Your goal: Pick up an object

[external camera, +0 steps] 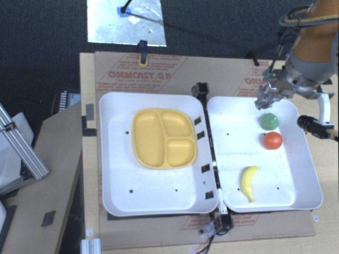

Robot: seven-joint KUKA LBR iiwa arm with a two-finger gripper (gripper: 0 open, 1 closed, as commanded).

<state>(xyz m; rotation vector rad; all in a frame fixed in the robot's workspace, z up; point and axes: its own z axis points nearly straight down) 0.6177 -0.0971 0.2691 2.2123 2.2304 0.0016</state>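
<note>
in the camera view, two shallow white bins are sitting side by side on a cardboard-covered bench. the left bin point(114, 194) is holding a yellow divided tray point(163, 138), which is lying flat near the bin's middle with three compartments facing up. the right bin point(304, 192) is holding three loose things: a green ball point(269, 121) near the far right corner, a red-orange ball point(273, 141) just beside it on the near side, and a yellow banana point(248, 182) lying well apart from both, toward the near edge. the grey arm with its orange band is reaching in from the right, and the gripper point(264, 99) is hanging over the far edge of the right bin, just above the green ball and a little to its left. nothing is showing between its tips, and whether the pincer is apart or together is too small and dark to tell.
</note>
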